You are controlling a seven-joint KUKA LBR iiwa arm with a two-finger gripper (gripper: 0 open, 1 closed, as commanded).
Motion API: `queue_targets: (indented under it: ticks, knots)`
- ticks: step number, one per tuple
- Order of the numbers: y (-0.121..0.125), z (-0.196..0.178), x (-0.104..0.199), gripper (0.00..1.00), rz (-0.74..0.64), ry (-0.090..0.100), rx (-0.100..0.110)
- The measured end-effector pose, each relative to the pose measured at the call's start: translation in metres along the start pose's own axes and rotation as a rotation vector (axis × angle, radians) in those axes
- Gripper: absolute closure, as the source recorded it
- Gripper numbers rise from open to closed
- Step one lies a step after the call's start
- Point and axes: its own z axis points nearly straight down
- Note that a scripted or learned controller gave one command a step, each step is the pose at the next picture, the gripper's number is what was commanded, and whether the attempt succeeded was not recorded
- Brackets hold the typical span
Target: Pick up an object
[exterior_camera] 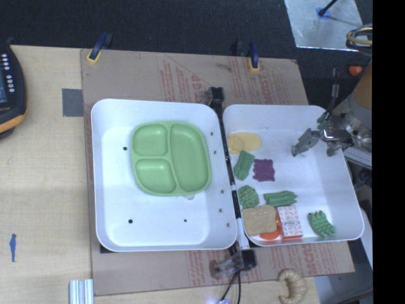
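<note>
Green plate (171,158), white bins (101,170)

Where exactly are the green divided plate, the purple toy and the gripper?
green divided plate (171,158): camera view, on the ridge between its compartments.
purple toy (263,169): camera view, on its middle.
gripper (302,145): camera view, by its fingertips over the right bin.

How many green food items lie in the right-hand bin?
4: a pickle beside the purple piece, a broccoli-like piece below it, a bean pod to its right, and another pod near the lower right corner. Others may hide under the bread.
</note>
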Motion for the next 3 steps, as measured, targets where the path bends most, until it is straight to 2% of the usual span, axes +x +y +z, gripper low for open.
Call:
queue_targets:
  ticks: [1, 2, 3]
  knots:
    - [-0.041, 0.111, 0.054, 0.0, -0.004, 0.005, 0.011]
    - [0.034, 0.103, 0.071, 0.0, -0.003, 0.0, -0.008]
    - [-0.03, 0.105, 0.071, 0.0, 0.001, 0.001, 0.006]
